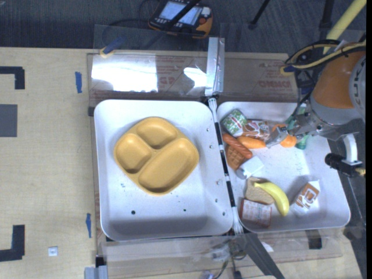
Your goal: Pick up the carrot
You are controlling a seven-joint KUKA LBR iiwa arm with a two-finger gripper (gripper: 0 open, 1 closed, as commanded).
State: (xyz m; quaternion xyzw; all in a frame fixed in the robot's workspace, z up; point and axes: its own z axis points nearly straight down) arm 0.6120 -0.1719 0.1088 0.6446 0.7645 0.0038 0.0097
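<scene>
Pale wooden bench [40, 156] is seen bearing two shallow white bins side by side, with dark carpet and a handheld controller [179, 17] lying beyond. Nearest the camera, in the right bin [331, 211], a banana [274, 195] is laid across a slice of bread [259, 193], with a small packet [256, 213] just below and a little carton [307, 196] to its right. In the left bin [107, 214] a yellow divided plate [156, 154] is set, with nothing on it. Farther back in the right bin, a cluster is found against the dividing wall: a waffle-like piece [236, 153], a green can [234, 122], and the carrot [243, 142], lying on its side just beneath the can and touching the clutter around it. The gripper [289, 133] is lowered near the right end of that cluster, beside an orange item; whether it is spread or closed cannot be told. No carrot is seen between it, so the step is judged to be the approach, with the grasp not yet made. A shift leftward along the cluster onto the carrot's body is called for next, and neighbouring pieces may be nudged.
</scene>
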